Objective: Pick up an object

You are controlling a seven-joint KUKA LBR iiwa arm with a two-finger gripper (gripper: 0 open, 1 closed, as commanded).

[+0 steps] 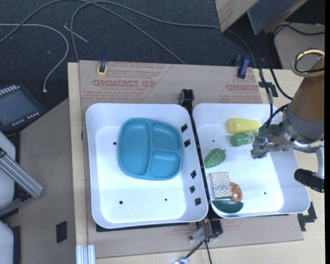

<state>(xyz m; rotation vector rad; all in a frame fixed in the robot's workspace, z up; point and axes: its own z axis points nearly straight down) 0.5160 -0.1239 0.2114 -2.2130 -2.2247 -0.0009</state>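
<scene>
The end effector (pixel 259 149) is seen low in the right bin (pixel 273 198), just right of a small green object (pixel 240 139) and a yellow object (pixel 243 125). Whether it is open or closed cannot be told. A green leafy object (pixel 215 157) lies nearby. A blue divided plate (pixel 150 148) rests in the left bin (pixel 103 196).

Table (pixel 154 72): cardboard-covered top with red print, two blue clamps (pixel 103 66) at its far edge. Floor (pixel 154 26): dark carpet, white and black cables (pixel 56 36) trailing. Cardboard box (pixel 232 13) at upper right. Even overhead light.
</scene>
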